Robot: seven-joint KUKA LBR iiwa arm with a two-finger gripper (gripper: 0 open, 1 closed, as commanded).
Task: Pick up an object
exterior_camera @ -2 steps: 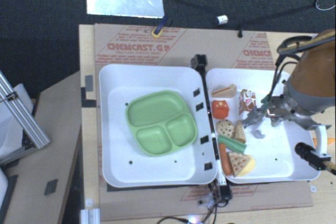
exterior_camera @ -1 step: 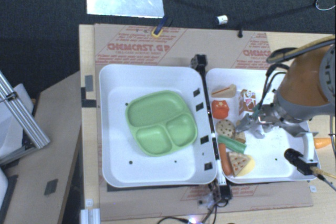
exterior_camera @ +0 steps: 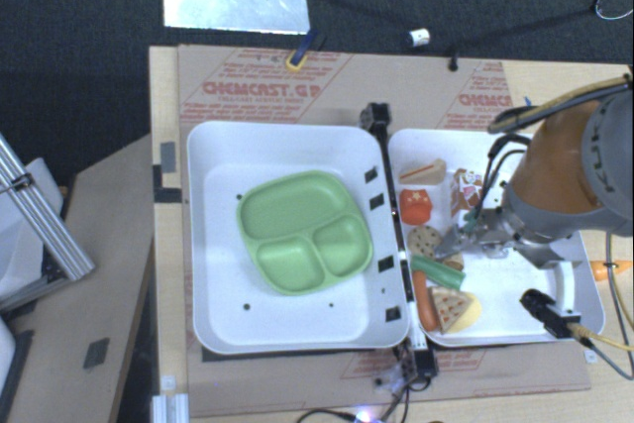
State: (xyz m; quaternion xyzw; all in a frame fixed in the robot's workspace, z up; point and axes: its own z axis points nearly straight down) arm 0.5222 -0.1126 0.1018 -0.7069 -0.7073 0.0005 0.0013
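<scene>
The right bin [exterior_camera: 515,324] holds a cluster of toy food along its left side: a sandwich wedge [exterior_camera: 423,172], a red tomato [exterior_camera: 416,205], a brown cookie [exterior_camera: 426,241], a green cucumber piece [exterior_camera: 438,271], a hot dog [exterior_camera: 424,300] and a yellow-tan wedge [exterior_camera: 456,310]. A small printed packet [exterior_camera: 466,192] lies just right of the tomato. My gripper [exterior_camera: 458,241] hangs low over the cookie and the cucumber, reaching in from the right. Nothing is visibly held.
The left bin [exterior_camera: 213,312] carries a green divided plate [exterior_camera: 302,231]. A black divider [exterior_camera: 386,213] runs between the bins. The arm's body [exterior_camera: 575,183] covers the right bin's upper right. The right bin's lower right floor is bare.
</scene>
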